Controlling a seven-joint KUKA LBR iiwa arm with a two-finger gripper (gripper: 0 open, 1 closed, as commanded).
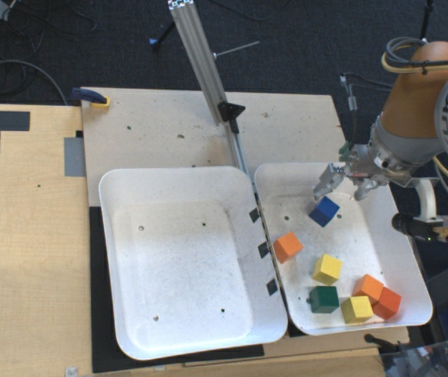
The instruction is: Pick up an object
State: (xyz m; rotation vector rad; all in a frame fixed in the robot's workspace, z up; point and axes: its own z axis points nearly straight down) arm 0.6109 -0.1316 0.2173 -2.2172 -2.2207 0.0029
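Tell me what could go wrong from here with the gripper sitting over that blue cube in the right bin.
1. The gripper sits up and to the right of the blue cube, not centred on it, so a descent may only nudge it.
2. The blue cube is turned corner-on, so it may twist or slip out on closing.
3. The gripper is close to the right bin's back rim; a drift that way could strike it.

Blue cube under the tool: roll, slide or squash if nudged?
The blue cube looks rigid with flat faces, so probably no rolling or squashing. On the smooth white bin floor it would likely slide or twist. It looks tilted, so it may settle flat.
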